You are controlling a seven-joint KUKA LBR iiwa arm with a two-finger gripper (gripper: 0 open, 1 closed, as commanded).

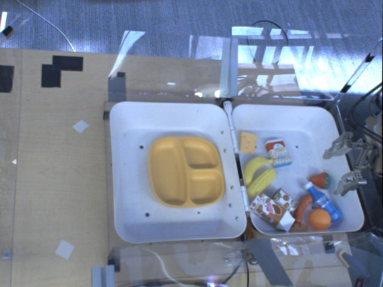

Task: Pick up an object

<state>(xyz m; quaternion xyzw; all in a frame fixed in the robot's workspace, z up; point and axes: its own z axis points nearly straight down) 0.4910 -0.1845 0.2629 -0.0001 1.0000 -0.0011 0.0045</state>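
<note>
From my remote seat, the left bin (125, 160) on the desk (54, 160) held just a yellow divided tray (185, 171), lying flat in its middle. Everything worth picking sat in the right bin (299, 124). Going rightward there: a small cracker square (248, 142) near the divider, a yellow banana (258, 176) below it, and a little red-and-white carton (278, 152) just beside the banana's far end. Nearer to me lay a printed snack box (273, 208), touching a red sausage-like piece (302, 208). Right of those were a strawberry (321, 180), a blue bottle (321, 200) and an orange (320, 219), all crowded together in the near right corner.

The hand (350, 163) hung over the bin's right rim, released, its two fingers spread well apart with nothing between them, just right of the strawberry and bottle.

I judged the step to be choosing and lining up a target. To do it well, I would have avoided the packed corner, where the fingers could catch a neighbour, and favoured the strawberry's open far side or the banana, which had clear floor around it. I would have centred the hand over the piece, turned the fingers across its narrow width, and descended straight before closing.
</note>
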